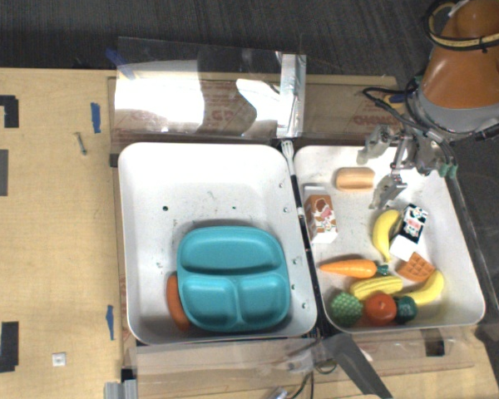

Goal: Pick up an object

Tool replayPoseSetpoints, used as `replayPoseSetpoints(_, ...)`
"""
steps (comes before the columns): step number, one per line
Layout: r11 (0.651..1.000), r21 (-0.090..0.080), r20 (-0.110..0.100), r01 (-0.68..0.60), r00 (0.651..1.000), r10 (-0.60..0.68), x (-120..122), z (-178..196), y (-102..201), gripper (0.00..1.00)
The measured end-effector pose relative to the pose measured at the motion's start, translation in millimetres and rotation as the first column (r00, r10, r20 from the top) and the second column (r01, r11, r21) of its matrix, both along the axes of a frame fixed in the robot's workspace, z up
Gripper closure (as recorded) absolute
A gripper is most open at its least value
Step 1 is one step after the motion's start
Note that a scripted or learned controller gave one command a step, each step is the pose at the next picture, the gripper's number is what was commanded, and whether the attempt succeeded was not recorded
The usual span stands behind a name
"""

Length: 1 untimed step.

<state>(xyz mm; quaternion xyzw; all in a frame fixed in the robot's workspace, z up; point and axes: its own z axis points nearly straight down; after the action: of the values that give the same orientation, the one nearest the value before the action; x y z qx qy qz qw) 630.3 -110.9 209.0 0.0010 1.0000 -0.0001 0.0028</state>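
— What sits outside the bins?
— A tan worktop (41,248) with black corner marks (4,110) and bits of blue tape (96,116).
— And behind the bins?
— A clear plastic sheet (200,98) catching glare, with a strip of silver tape (291,94) running down its right edge.

Both white bins (141,223) look like smooth, slightly glossy plastic, the left one flecked with dark specks. The teal divided tray (231,277) is matt plastic. The toy foods, such as the banana (385,231), carrot (348,267) and tomato (380,307), have a smooth plastic sheen. The bench top (41,248) resembles matt cardboard or raw fibreboard. A clear plastic sheet (191,98) behind the bins glares brightly. The gripper (397,166) looks like bare grey metal, and the orange band (470,52) is glossy.
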Motion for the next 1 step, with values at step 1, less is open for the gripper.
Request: replayPoseSetpoints(1, 0.983, 0.000, 0.000, -0.184, 0.983, 0.184, -62.5, -117.1, -18.7, 0.00)
